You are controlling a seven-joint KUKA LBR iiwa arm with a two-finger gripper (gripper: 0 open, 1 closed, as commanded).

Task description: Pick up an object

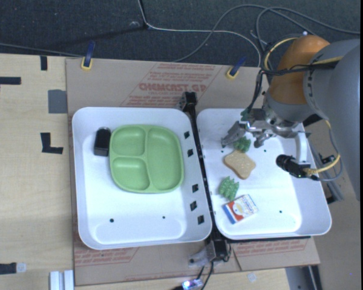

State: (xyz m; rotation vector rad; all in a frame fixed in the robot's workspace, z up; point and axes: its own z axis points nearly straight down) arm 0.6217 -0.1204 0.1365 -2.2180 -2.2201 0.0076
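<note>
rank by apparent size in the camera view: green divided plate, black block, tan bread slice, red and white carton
1. green divided plate
2. red and white carton and tan bread slice, too alike to rank
3. black block

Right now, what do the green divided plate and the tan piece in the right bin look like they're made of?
Green divided plate: likely moulded plastic, smooth, evenly coloured, faint sheen. Tan piece: perhaps a plastic or foam toy bread slice, matte, speckled; unclear.
</note>
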